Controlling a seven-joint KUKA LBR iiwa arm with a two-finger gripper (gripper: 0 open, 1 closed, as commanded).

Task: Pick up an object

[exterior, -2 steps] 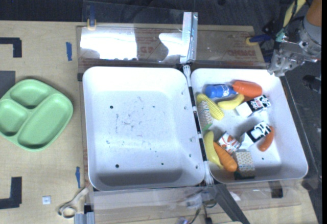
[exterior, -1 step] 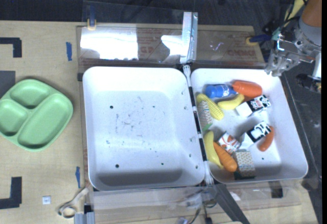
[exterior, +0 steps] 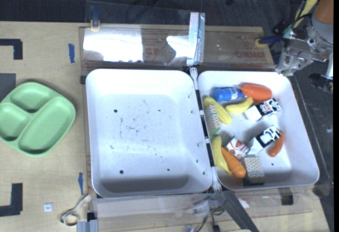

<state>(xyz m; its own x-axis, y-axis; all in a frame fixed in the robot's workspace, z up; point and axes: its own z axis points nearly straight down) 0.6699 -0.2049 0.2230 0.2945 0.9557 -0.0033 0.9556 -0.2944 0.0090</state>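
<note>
The right bin (exterior: 304,164) holds several toys. A blue packet (exterior: 225,93), an orange-red piece (exterior: 257,90) and a yellow banana (exterior: 241,105) lie at its far side, with a corn cob (exterior: 218,113) by the left wall. Two black-and-white blocks (exterior: 270,106) (exterior: 267,135) sit in the middle right. Nearer the front lie a carrot (exterior: 233,162), a small red-and-white item (exterior: 237,146), an orange piece (exterior: 276,146) and a grey sponge (exterior: 254,168). My gripper (exterior: 290,64) hangs above the bin's far right corner, apart from every toy and holding nothing I can see.
The left bin (exterior: 106,88) is beside the right one, sharing a central divider. A green sectioned plate (exterior: 34,118) lies on the wooden bench at far left. A clear plastic panel (exterior: 140,40) stands behind the bins. Cables hang at the upper right.
</note>
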